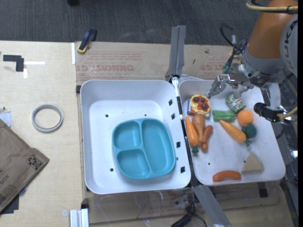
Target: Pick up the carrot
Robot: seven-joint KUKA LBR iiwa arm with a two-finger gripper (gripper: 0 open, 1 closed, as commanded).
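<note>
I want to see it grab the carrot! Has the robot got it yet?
Not yet. Nothing looks done: the carrot lies at the left edge of the right bin, beside other toy food. The gripper hangs over the bin's far edge, apart from the carrot. It must reach over, close on the carrot and lift it.

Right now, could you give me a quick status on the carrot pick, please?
Gripper above right bin's far edge, holding nothing. Carrot mid-bin, untouched. Green piece and orange ball crowd it.
</note>
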